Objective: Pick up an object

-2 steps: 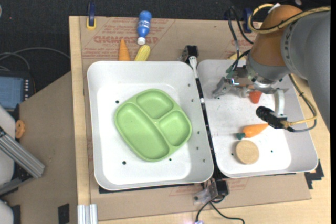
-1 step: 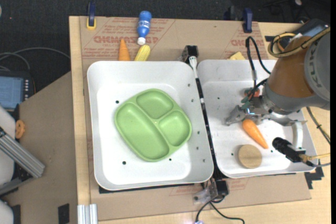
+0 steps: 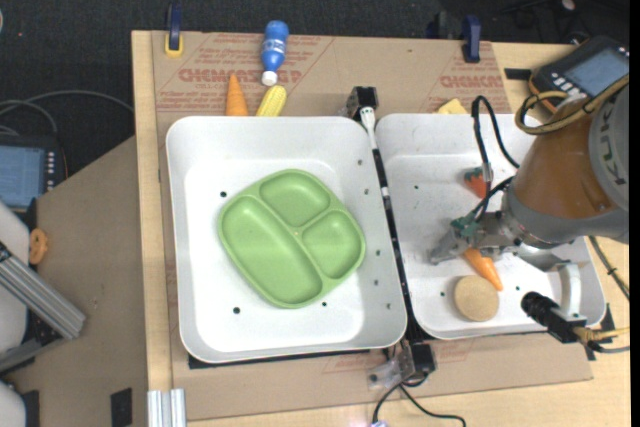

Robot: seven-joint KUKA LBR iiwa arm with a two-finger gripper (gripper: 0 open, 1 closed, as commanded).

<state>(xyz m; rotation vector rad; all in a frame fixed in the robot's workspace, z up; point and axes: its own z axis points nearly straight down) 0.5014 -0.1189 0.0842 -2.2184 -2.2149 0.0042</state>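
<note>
My gripper (image 3: pixel 448 243) hangs low over the middle of the right bin (image 3: pixel 420 155), on the arm that reaches in from the right. An orange toy carrot (image 3: pixel 484 268) lies on the bin floor just below and to the right of the gripper, close to it; whether they touch is unclear. A round tan piece like a bread roll (image 3: pixel 476 300) rests in front of the carrot. A small orange-red piece (image 3: pixel 477 181) lies farther back in the same bin, partly behind a black cable.
The left bin (image 3: pixel 200 155) holds a green divided plate (image 3: pixel 291 237). Behind the bins on the cardboard lie a blue and white bottle (image 3: pixel 273 51), an orange carrot (image 3: pixel 235 98), a yellow corn cob (image 3: pixel 272 101) and a pale yellow piece (image 3: pixel 452 107).
</note>
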